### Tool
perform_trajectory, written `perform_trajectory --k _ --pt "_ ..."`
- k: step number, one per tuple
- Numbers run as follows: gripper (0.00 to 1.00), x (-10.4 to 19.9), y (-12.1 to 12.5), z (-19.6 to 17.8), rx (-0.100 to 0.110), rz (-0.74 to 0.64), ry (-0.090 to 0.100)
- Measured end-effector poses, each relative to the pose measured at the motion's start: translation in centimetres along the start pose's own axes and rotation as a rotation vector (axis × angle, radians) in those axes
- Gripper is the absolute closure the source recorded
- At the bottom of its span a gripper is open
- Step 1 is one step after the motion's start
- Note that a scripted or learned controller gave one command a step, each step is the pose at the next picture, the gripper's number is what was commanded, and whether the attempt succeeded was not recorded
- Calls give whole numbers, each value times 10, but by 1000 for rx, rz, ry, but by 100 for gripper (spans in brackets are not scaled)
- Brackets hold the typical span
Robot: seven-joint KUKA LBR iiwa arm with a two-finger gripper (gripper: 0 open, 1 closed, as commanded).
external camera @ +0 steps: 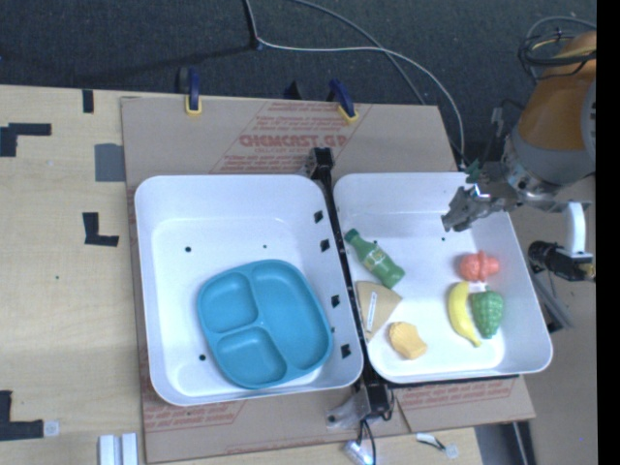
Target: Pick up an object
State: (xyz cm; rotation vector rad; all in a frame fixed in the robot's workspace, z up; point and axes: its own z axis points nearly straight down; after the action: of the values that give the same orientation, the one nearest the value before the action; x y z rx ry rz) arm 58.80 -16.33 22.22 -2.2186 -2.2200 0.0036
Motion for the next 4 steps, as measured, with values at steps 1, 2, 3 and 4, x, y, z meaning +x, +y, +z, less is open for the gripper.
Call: perform_trajectory --k 1,2,3,4 --pt "100 57 -2 8 2 -4 1" --pt "100 114 -1 17 2 -4 1" --pt "100 163 11 25 2 -4 0" --pt "100 216 22 13 1 -5 0"
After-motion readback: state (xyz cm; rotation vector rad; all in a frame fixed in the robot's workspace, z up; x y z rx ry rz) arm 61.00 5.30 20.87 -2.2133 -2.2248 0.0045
